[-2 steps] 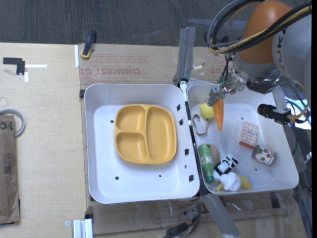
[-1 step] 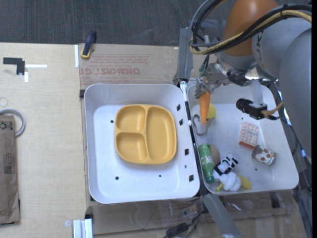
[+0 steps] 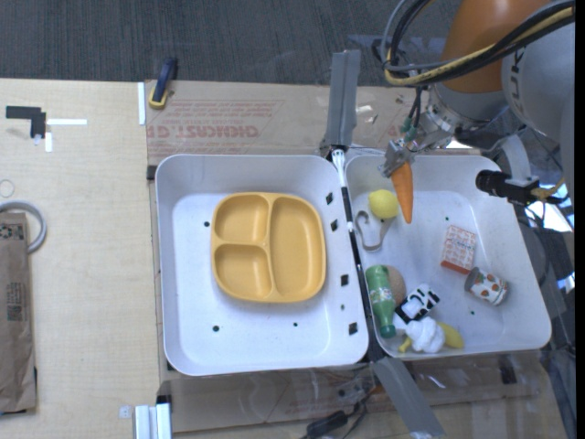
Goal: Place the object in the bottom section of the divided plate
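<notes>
The right white bin [image 3: 512, 332] holds a scatter of things. A yellow lemon [image 3: 383, 205] lies near its upper left, with a grey metal hook [image 3: 368, 233] just below it. A green bottle [image 3: 380, 300] lies along the left wall, a brown round thing [image 3: 395, 283] touching its side. A black-and-white plush toy [image 3: 420, 318] lies near the front wall. A red-and-white carton [image 3: 459, 248] and a small can [image 3: 485, 287] lie toward the right. On the worktop [image 3: 82, 245], a brown paper bag [image 3: 16, 309] lies at the left edge, and a blue-and-yellow tool [image 3: 164, 83] lies on the cardboard [image 3: 238, 117] behind the bins.
</notes>
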`<state>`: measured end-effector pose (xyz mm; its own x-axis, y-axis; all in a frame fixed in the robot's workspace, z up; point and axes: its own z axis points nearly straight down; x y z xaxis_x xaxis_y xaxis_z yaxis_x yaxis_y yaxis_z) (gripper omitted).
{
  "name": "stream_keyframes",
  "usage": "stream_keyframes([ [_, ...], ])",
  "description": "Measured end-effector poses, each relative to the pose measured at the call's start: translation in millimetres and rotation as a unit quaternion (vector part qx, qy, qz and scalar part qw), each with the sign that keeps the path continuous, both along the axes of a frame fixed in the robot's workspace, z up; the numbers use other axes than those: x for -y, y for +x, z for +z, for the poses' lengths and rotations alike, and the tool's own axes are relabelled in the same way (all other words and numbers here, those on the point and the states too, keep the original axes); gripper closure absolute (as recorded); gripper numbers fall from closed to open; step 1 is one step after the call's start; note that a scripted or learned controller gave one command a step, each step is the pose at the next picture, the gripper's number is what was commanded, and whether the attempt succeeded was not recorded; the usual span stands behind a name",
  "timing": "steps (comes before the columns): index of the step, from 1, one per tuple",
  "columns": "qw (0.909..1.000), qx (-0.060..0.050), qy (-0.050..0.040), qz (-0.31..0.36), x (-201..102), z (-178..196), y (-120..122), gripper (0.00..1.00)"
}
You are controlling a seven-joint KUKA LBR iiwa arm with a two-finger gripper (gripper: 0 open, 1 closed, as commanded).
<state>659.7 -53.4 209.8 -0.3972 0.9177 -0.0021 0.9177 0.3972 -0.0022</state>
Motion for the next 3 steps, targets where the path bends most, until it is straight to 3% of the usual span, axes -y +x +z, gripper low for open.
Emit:
stream_keyframes([
  [1,0.9946,-0.001,-0.0004,-0.104,-29,80,0,1.00],
  [2,0.9936,-0.001,-0.0004,-0.113,-80,113,1,1.00],
  [3,0.9988,-0.002,-0.0002,-0.050,-33,73,0,1.00],
])
